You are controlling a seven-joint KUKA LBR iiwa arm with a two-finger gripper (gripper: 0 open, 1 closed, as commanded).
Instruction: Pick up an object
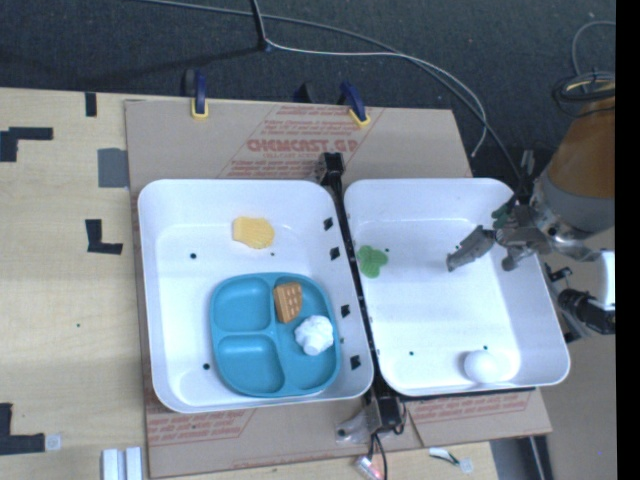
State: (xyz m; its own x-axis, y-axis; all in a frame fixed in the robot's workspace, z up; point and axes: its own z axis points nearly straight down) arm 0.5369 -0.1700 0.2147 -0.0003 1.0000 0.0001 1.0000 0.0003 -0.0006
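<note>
Bench (60, 298): pale wood, black tape marks.
Cardboard sheet (290, 143): beneath both bins, clamped at far edge.
Floor (420, 18): dark carpet, cable.
End effector (487, 251): released, over right bin (430, 308).

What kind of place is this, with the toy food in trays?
Probably a robotics lab test bench: a robot arm's gripper reaches over two white bins, cardboard is clamped beneath them, and cables trail across the floor.
</note>
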